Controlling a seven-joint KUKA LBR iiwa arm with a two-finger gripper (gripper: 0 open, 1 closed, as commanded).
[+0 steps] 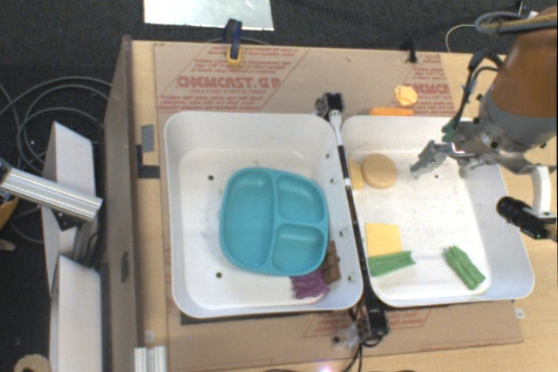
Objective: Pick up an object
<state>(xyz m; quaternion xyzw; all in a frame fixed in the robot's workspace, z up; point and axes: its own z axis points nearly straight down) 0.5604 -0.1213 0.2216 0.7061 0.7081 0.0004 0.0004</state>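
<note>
Your arm enters from 3 o'clock, its fingers [446, 157] spread apart and empty above the right bin [497, 196]; the brown tabletop [261, 78] carries both white bins over dark carpet; the left bin [192, 187] holds a teal plate [272, 220]; at 9 o'clock of the fingers lies a tan round [379, 171]; the green stick [465, 267], at 5 o'clock, runs 11-to-5.

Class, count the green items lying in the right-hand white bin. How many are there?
2. One green piece lies just below the yellow square, near the bin's left wall. The other green piece lies near the bin's lower right corner. Nothing seems hidden.
</note>
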